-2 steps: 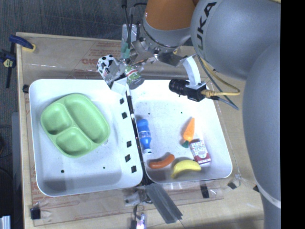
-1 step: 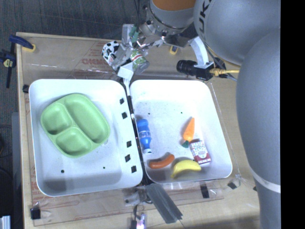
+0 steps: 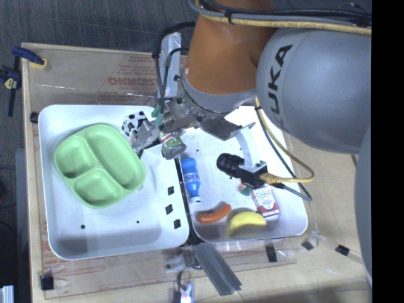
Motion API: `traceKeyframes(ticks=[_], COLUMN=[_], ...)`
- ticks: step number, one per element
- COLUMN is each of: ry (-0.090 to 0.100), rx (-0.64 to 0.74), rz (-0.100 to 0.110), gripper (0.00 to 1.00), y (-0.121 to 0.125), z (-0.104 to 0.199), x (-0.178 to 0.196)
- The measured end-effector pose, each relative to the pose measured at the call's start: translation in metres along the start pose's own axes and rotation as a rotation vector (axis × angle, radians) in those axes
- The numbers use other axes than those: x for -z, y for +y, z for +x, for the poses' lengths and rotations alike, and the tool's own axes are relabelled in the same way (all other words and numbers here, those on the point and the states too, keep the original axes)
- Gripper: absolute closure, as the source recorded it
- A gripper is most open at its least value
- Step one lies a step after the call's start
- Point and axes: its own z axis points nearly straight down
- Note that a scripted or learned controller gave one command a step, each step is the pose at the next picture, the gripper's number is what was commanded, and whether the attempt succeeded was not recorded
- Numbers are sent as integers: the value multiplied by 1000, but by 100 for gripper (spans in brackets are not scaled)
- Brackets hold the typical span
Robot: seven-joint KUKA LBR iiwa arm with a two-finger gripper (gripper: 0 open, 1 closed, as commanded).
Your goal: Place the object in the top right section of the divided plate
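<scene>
Arm: reaching in from right, bending down over the bins' divide.
Tool (image 3: pixel 151 134): hanging beside green divided plate (image 3: pixel 98 164); finger state unclear.

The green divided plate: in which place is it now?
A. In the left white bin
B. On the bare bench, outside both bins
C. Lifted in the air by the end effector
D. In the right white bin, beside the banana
A: the green divided plate lies flat on the floor of the left white bin, while the banana is in the right white bin.
</scene>
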Motion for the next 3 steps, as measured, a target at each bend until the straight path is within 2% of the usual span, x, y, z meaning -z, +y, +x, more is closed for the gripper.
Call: traceKeyframes(ticks=[1, 2, 3], ry=[-2, 0, -2], rx=[436, 486, 629], rz=[-3, -1, -4], gripper=[100, 100, 100], y=[12, 5, 19], z=[-28, 82, 35], x=[41, -7, 66])
